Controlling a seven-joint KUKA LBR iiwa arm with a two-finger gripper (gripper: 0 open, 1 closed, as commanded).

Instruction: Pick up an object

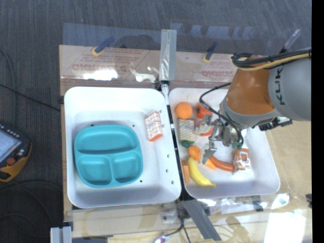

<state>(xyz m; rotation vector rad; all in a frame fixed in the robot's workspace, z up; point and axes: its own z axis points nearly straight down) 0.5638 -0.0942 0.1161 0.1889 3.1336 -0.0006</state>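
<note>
My gripper [213, 145] hangs low inside the right bin [268, 173], reaching in under the arm's orange band. It sits just above a long orange carrot-like piece [221, 164], with a yellow banana [198, 173] to its lower left. A small red and white box [241, 159] lies right beside it on the right. An orange ball [184, 110], a pale speckled packet [186, 130] and a small orange lump [194, 152] lie to its left. A red piece [203, 112] shows partly under the cables. I see nothing lifted off the bin floor.
The left bin [81, 103] holds a teal divided plate [107, 154] and a small orange and white carton [154, 125] near the dividing wall. Black cables loop from the wrist over the right bin's back half. A black and yellow device [11, 153] sits off the bench at far left.
</note>
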